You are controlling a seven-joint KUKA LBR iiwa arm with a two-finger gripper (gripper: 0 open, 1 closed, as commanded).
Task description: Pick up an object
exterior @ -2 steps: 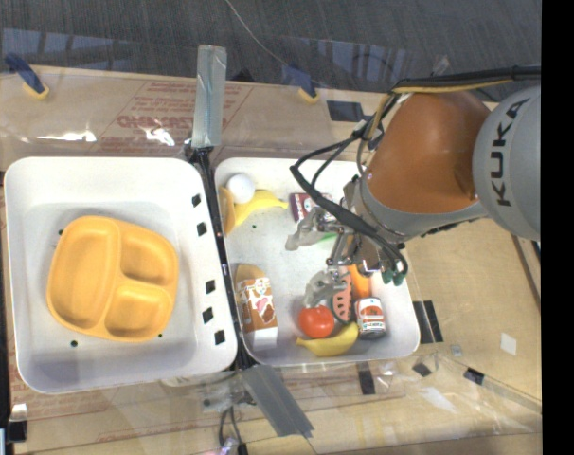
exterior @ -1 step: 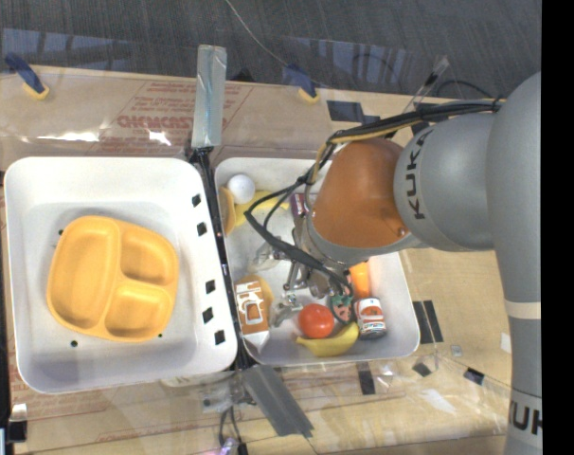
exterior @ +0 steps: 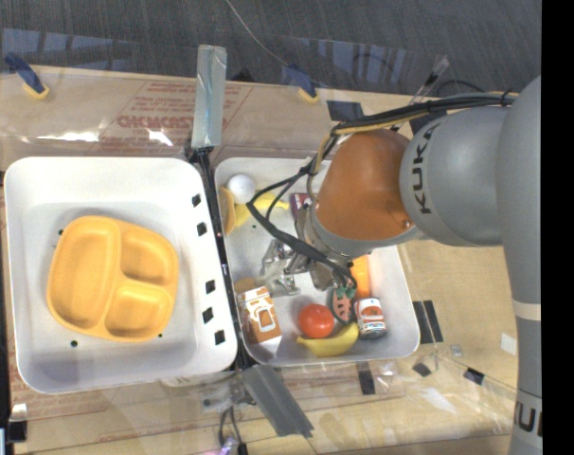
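Hanging low inside the right bin (exterior: 405, 282), the pincer (exterior: 289, 271) sits on bare floor near its middle; I cannot tell how wide it stands or whether it has anything. Candidates crowd the front wall: juice carton (exterior: 260, 314), tomato (exterior: 316, 320), banana (exterior: 331, 341), small can (exterior: 370, 317). Risk: closing on nothing, or nudging the tomato so it rolls away.

glossy yellow plastic tray (exterior: 112, 278); smooth white bins (exterior: 41, 183), probably plastic
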